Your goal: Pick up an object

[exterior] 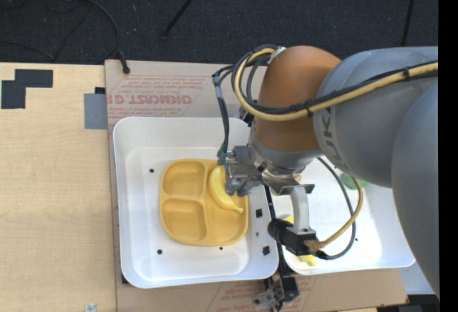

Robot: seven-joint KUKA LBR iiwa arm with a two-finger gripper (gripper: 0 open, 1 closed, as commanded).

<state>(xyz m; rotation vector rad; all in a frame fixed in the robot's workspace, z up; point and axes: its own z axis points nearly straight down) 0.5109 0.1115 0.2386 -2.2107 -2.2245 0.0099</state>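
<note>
Arm (pixel 343 117) overhangs both bins — gripper (pixel 236 182) sits at the banana (pixel 222 192). Finger state cannot be told. Banana rests on yellow divided plate (pixel 189 207) in left bin (pixel 136 160).

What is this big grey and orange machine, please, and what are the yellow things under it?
It is a robot arm, seen by one fixed camera looking down at a slant; the arm comes in from the right. Two shallow white bins sit on the bench. The left bin holds a yellow divided tray with a banana lying on its right side. The gripper is low over the banana, but I cannot tell whether it grips it. The right bin is mostly hidden under the arm.
</note>
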